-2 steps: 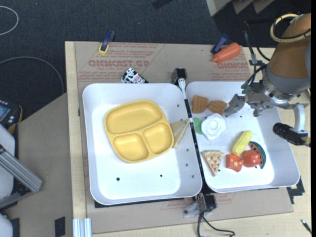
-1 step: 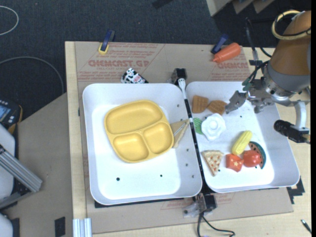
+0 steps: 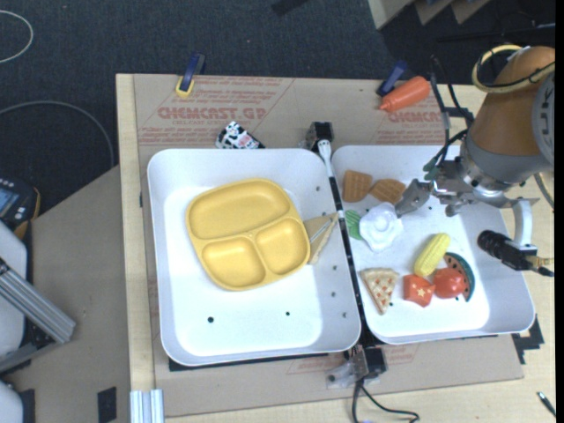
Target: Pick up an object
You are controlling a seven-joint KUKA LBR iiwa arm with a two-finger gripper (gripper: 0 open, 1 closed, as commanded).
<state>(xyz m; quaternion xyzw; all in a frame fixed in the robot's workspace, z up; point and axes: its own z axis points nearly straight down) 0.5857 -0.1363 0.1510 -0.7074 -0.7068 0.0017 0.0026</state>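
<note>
Two shallow white bins are being seen side by side on the bench, the left bin toward nine o'clock and the right bin toward three o'clock. The left bin is being occupied by a yellow divided plate, tilted slightly, with a small tan wedge lying just beside its three o'clock edge. The arm is being reached in from two o'clock, and the gripper is being held low over the upper part of the right bin; how far the claw is spread cannot be told, and nothing is being seen between its tips. Just at seven o'clock of the gripper a white object is lying, touching a green piece on its nine o'clock side. Two brown pieces are lying near the bin's twelve o'clock wall. Toward five o'clock of the white object an ear of corn is resting, with a watermelon slice and red tomato pieces just beside it, and a pizza slice is lying at the bin's six o'clock side
</note>
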